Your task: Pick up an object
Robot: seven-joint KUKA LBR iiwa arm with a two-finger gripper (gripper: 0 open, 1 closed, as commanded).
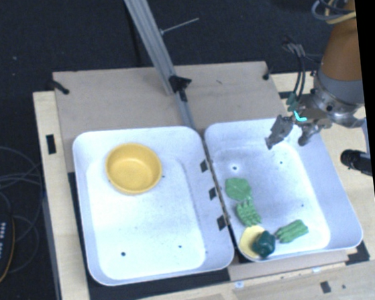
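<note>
Gripper (287,135) hangs spread and empty over the right bin (324,185), at its far edge. Green objects (238,188) lie clustered against that bin's left wall; a descent there risks fingers striking the wall.

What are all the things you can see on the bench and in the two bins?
bins: 2, white, side by side on the bench
bowl: 1, yellow, upper part of the left bin
green pieces: 3, green, right bin, along its left side and near edge
small yellow dish: 1, yellow, near left corner of the right bin
dark teal object: 1, teal, on the small yellow dish
gripper: 1, grey, jaws spread, over the far edge of the right bin
</note>
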